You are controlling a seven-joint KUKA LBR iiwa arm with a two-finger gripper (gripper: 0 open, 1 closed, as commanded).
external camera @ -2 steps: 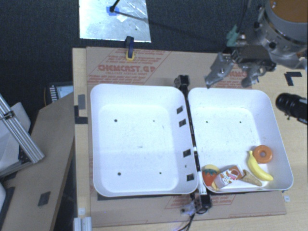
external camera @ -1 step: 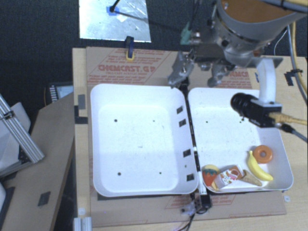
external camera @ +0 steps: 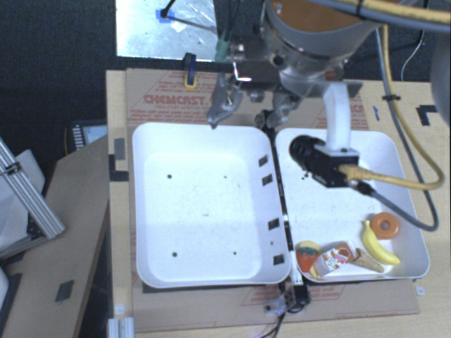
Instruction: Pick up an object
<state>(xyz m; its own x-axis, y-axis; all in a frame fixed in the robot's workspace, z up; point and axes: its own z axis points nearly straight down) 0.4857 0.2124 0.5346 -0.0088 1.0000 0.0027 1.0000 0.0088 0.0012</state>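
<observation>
The banana [external camera: 378, 246] lies with a donut [external camera: 385, 224] and carton [external camera: 333, 258], well below and right of the pincer [external camera: 248, 113], which hangs spread and empty; reaching over and down comes next.

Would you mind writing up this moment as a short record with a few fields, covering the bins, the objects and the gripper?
left bin: bare white floor
right bin: objects gathered in its near corner
objects: banana, orange ring, small packet, round orange-red item
gripper: raised over the far rim, near the divide between the bins
held object: none seen between the fingers
task stage: nothing picked up yet
</observation>
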